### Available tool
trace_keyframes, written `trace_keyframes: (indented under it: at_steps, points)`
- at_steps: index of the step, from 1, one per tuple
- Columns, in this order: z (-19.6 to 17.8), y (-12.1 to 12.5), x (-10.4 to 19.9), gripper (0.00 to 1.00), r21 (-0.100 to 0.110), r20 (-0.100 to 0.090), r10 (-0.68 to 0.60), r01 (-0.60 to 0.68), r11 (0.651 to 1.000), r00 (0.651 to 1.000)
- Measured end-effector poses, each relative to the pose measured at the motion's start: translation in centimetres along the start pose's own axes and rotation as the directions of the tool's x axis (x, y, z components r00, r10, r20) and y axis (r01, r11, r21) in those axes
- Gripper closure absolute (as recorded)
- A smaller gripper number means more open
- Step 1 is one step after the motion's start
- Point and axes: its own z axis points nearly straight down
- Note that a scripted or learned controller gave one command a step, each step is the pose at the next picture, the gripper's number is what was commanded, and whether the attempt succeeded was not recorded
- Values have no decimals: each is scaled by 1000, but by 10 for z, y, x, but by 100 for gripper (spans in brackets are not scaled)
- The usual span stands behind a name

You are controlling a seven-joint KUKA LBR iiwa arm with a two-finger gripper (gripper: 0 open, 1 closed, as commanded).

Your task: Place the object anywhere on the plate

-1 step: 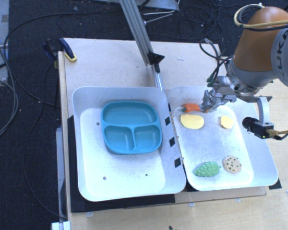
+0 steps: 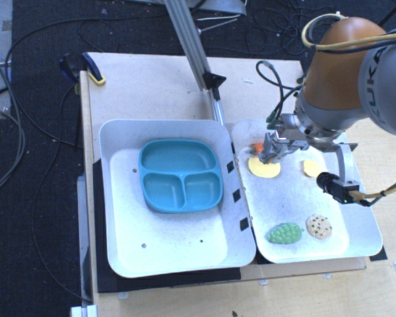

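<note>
The blue plate [image 2: 181, 175] is sitting in the left bin [image 2: 119, 243], toward that bin's far half, and nothing is lying on it, so by my reading the task is at its start: an object has yet to be picked up, carried across the bins' shared edge and set down on the plate.

The gripper [image 2: 272, 149] is hanging low over the far-left part of the right bin [image 2: 363, 240], just above a flat yellow piece [image 2: 264, 169], with a small orange piece [image 2: 256, 150] beside it. Whether the gripper is wide or narrow I cannot tell from this angle, and nothing is visibly sitting in it. The yellow piece is probably the object being tried for, though that is a guess from how near the gripper is hovering.

The plate is looking like smooth moulded plastic, a rounded rectangle split into three shallow compartments. The bins are white with a faint speckle and raised rims. The yellow piece is thin and roundish, likely hard to get under. Another pale yellow piece [image 2: 311, 168] is lying toward the right bin's right side. Near the front edge a bumpy green lump [image 2: 284, 233] and a round speckled cookie [image 2: 319, 226] are resting close together.
</note>
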Motion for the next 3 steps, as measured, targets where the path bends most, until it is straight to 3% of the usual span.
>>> trace_keyframes:
  at_steps: [2,3]
  points:
    - [1,-40,83,100,0,0,-1,1,1000,1000]
    - [1,-40,80,0,0,2,6,-6,1000,1000]
